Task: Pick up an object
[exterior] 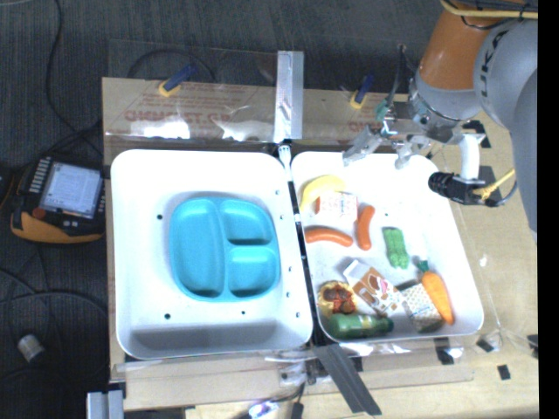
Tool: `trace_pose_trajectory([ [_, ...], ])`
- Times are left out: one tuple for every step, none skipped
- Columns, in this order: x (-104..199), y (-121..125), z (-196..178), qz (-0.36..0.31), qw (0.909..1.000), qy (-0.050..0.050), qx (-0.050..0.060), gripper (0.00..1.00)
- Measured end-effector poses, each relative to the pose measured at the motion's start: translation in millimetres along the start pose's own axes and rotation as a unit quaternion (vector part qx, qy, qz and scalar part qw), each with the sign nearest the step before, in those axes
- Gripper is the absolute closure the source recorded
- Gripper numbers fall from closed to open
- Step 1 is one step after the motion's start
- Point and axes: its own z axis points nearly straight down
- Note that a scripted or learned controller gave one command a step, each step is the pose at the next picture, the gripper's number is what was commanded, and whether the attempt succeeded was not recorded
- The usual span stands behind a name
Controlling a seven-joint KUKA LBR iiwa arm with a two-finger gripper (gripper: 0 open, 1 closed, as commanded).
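Fingers (382, 149) spread wide, empty, above right bin's (463, 260) far edge

one fixed camera looks down at a slant from above the light wooden bench (507, 260). both shallow white plastic bins (140, 234) sit mid-frame at moderate range.

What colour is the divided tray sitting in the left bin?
Light blue, a turquoise shade; the divided tray shows plainly in the camera view, against the white left bin.
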Motion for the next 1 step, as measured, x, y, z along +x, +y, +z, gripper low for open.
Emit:
trace_pose_trajectory([
  [-18.6,-26.5,126.7,-0.052,0.9986,-0.001,-0.007,0.00],
])
